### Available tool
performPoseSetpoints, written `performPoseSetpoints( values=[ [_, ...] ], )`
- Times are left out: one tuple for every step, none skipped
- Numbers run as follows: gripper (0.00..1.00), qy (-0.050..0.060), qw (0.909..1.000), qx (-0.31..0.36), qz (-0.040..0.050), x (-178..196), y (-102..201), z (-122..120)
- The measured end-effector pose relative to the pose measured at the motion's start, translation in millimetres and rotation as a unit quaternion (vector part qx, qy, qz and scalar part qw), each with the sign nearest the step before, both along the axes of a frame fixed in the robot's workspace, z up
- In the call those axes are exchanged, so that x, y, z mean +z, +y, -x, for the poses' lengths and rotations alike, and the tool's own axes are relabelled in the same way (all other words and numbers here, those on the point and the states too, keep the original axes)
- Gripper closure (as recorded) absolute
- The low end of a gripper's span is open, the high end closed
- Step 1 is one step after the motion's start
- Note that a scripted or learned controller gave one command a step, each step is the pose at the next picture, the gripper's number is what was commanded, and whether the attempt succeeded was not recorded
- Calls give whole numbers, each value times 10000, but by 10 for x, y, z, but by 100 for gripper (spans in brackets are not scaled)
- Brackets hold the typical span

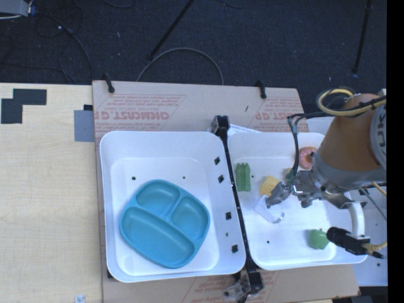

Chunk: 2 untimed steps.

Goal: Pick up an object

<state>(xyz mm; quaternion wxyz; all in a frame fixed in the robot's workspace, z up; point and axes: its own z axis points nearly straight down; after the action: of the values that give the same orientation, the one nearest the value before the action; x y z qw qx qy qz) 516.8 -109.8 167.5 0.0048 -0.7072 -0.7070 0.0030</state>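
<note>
Your gripper [276, 199] hangs low in the right bin [278, 257], just above a small clear object [268, 210]. You can't tell how far its fingers are spread. Near it lie a yellow piece [269, 184] and a green block [242, 176]; the blue divided plate [164, 223] fills the left bin [113, 169].

Glossy blue plastic tray [164, 223], smooth white bins [113, 169]
</note>
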Motion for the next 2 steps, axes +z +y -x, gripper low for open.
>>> performPoseSetpoints(
  values=[
    [0,3,10000,0,-3,-654,4,46],
    [0,-30,10000,-2,4,-808,7,46]
  ],
)
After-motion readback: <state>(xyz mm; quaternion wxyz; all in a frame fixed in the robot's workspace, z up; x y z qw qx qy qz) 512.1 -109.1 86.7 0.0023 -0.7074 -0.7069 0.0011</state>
